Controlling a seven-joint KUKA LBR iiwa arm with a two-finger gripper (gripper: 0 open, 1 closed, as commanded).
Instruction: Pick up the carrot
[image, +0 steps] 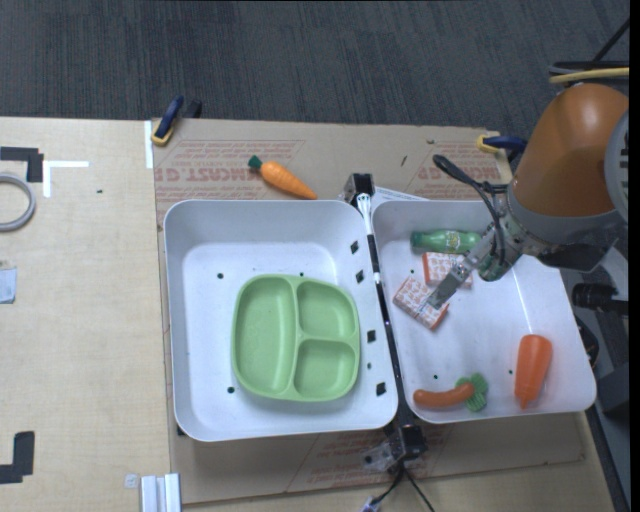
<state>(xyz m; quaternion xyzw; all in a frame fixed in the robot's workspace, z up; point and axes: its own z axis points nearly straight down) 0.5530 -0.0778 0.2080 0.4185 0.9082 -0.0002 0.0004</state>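
The gripper (447, 291) hangs over the right bin (560, 300), right above a small red-and-white snack packet (421, 301); can't tell whether it's open or shut from this angle. In that bin, a carrot (531, 369) lies by the right wall, a green bottle (446, 240) by the far wall. Another carrot (283, 177) lies outside, on cardboard behind the left bin (190, 300), which holds a green divided plate (296, 339).
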